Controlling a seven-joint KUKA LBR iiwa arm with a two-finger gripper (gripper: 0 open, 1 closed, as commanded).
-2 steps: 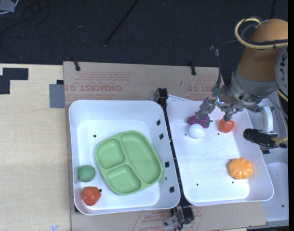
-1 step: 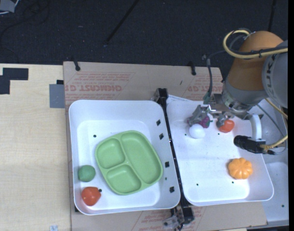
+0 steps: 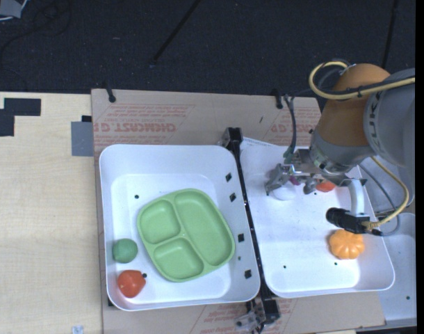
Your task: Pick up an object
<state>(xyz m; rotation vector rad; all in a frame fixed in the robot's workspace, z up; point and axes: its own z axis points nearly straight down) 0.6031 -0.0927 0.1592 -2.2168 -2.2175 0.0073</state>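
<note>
White plastic makes up the two shallow bins that sit side by side on the bench. The left bin and the right bin touch along a black strip down the middle. Under them lies a brown cardboard sheet with red letters on it, and light wood shows to the left.

The grey arm comes in from the right. It has a big orange band above its wrist, and a yellow cable loops over it. It reaches down over the top part of the right bin.

A green plate with three sections lies tilted in the middle of the left bin. It is the biggest thing inside either bin.

The gripper hangs low near the top left of the right bin. Its metal fingers point left and down, but I cannot tell if they are apart or together, or if anything is between them. A small white thing shows just below them, too blurry to name.

An orange toy pumpkin sits near the right wall of the right bin, well apart from the gripper.

A green ball sits just left of the plate. A red tomato sits just below the ball, in the bottom left corner. A tiny red thing peeks out under the wrist.
</note>
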